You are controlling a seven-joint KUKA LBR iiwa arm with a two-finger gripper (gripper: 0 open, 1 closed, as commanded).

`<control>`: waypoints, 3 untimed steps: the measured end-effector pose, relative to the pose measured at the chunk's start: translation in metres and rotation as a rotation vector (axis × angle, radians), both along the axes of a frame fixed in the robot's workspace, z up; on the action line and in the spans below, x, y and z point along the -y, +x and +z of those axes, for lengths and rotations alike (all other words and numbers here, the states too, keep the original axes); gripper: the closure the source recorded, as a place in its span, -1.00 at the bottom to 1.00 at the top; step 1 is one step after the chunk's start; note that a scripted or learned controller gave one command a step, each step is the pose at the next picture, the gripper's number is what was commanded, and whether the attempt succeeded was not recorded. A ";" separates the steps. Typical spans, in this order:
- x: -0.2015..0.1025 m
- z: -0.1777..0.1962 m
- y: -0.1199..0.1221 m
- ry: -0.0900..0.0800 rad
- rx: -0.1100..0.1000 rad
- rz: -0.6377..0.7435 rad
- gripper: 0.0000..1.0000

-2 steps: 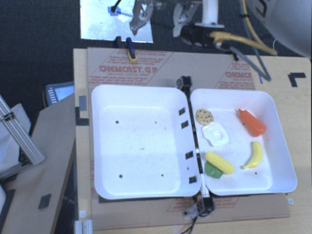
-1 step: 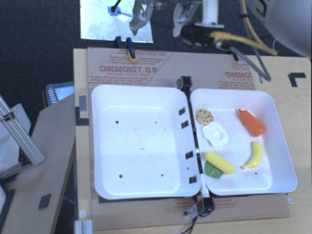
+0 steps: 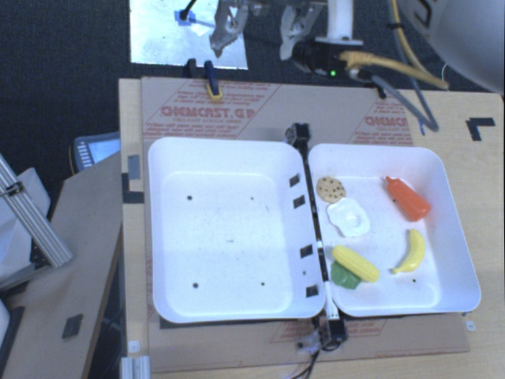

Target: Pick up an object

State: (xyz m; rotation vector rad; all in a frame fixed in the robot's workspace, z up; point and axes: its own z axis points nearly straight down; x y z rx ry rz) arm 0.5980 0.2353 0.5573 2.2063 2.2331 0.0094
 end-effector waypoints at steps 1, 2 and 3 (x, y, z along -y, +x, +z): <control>0.000 0.000 0.000 0.000 0.000 0.000 -1.00; 0.000 0.000 0.000 0.000 0.000 0.000 -1.00; 0.000 0.000 0.000 0.000 0.000 0.000 -1.00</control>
